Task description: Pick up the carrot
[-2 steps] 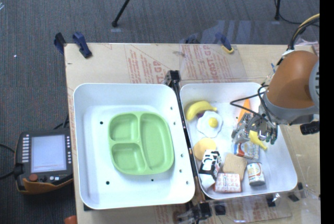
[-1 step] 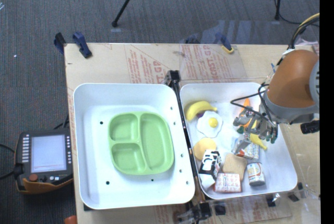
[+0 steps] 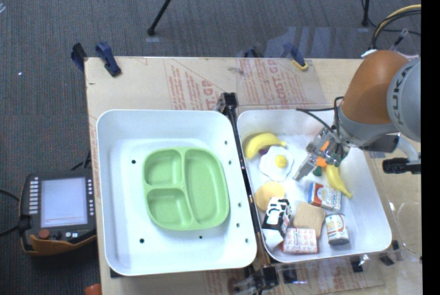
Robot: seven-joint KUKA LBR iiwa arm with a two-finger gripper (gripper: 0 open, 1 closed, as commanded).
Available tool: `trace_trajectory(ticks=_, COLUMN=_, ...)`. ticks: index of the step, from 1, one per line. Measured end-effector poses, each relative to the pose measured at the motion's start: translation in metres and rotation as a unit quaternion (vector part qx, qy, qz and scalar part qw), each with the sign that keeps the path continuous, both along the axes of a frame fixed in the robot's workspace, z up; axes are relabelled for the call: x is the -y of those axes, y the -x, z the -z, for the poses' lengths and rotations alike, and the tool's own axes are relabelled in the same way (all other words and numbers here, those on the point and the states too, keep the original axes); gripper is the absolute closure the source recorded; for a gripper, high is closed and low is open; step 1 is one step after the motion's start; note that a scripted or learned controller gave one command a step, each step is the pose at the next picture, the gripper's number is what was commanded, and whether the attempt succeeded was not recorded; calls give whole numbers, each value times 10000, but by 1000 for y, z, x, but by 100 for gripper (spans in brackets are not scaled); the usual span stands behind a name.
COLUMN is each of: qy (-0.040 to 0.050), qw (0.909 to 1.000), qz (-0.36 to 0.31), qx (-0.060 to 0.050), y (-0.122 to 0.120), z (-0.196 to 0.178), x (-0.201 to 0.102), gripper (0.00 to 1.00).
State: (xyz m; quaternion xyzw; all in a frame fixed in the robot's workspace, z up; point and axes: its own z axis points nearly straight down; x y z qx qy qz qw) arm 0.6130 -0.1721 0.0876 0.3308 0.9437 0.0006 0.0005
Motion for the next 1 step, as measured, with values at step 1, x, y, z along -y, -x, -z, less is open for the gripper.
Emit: trace_trajectory(ticks=1, qy=3, qw=10000, qz=-29, qx=14, y=-2, z=-11, x=-1, gripper=100)
